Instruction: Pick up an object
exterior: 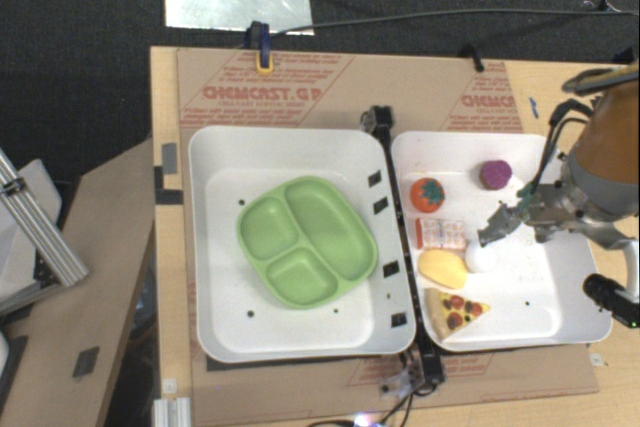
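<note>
In the right bin (575, 315), the pizza slice (456, 309) lay nearest, then the yellow lemon (441, 267), with a white ball (481, 258) touching its right side. The gripper (493, 229) hung just above that ball, reaching in from the right; whether it held anything I could not tell. Beyond sat a tomato (428, 194) and a purple fruit (496, 174).

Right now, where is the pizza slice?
The pizza slice lies in the right bin, at its near left corner, just below the lemon.
</note>
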`<state>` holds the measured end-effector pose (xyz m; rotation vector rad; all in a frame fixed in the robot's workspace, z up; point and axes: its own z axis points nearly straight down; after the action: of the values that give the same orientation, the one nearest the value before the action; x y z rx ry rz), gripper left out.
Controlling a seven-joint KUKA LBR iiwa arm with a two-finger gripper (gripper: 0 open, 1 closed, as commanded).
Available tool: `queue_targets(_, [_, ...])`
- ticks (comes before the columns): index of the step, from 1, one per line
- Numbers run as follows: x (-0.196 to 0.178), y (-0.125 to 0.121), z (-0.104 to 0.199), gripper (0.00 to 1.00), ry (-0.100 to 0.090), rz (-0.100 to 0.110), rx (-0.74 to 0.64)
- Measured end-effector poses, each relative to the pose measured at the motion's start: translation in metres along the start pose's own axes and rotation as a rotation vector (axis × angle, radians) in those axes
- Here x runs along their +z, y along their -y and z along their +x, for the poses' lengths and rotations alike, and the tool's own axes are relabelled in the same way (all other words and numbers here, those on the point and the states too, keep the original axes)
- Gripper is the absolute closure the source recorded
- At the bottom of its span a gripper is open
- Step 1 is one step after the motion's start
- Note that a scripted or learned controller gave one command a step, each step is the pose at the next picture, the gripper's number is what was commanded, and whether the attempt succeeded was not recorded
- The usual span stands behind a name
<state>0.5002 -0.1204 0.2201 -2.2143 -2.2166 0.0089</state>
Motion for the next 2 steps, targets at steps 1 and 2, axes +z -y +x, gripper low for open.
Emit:
queue_targets(1, [-0.005, -0.002, 0.0, 0.0, 0.002, -0.012, -0.003])
queue_targets(2, [0.037, -0.007, 0.0, 0.0, 0.001, -0.007, -0.001])
